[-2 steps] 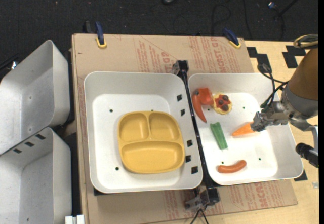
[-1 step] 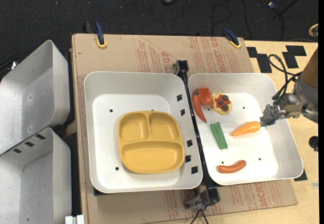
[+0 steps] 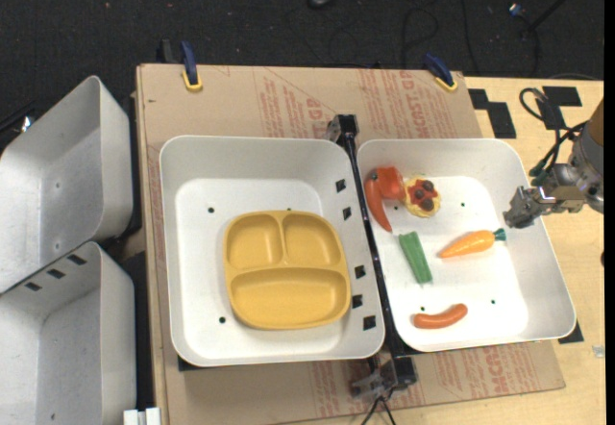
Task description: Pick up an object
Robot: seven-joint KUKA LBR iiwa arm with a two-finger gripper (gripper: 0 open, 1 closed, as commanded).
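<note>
Five toy foods sit in the right bin (image 3: 500, 168), and none of them is off the floor of it yet, so the pick looks barely begun. The pincer (image 3: 524, 207) hovers at the right edge of the frame, over the bin's right side, just beside the green top of the carrot (image 3: 468, 243); whether its tips are spread or pressed together I cannot tell, they're a dark blur at this angle, and nothing is visibly pinched. The carrot lies centre-right in that bin, the nearest candidate by my reckoning. Further left lie a green stick (image 3: 416, 257), a red pepper (image 3: 382, 192) touching the divider side, a small tart (image 3: 422, 196) with dark berries just beside it, and a sausage (image 3: 440, 317) low in the bin. The left bin (image 3: 192, 173) carries a yellow divided plate (image 3: 286, 269). What's left: close, grip, lift. Writing? The brown cardboard on the table (image 3: 288, 87) bears red mirrored print, too faint to read properly.
</note>
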